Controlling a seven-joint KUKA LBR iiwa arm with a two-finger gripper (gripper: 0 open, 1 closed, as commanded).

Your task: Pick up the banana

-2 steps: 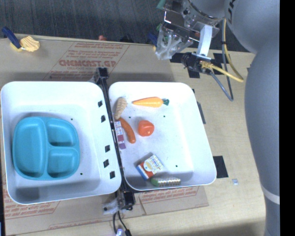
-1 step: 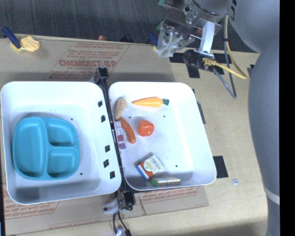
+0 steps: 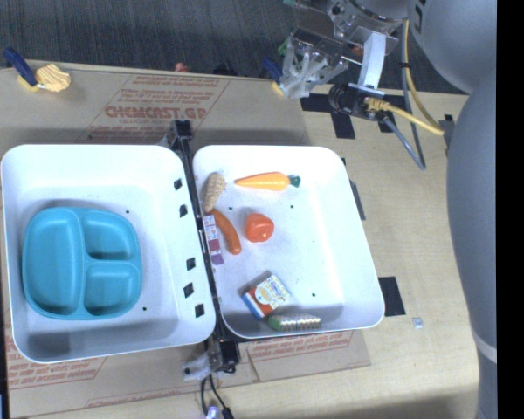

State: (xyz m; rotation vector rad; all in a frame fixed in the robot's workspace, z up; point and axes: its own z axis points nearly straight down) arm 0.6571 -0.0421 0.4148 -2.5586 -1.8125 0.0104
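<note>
Camera view is showing the grey arm's claw (image 3: 297, 66) hovering over the worktop (image 3: 244, 103) beyond the right white bin's (image 3: 354, 234) far rim; its spread I cannot tell. What seems the pale yellowish banana (image 3: 213, 190) is lying below-left of it, beside the bin's left wall, long axis running far-to-near.

bins (image 3: 35, 168): white | tray (image 3: 81, 263): light blue | carrot (image 3: 264, 181): orange, green top | bench (image 3: 419, 260): tan
</note>
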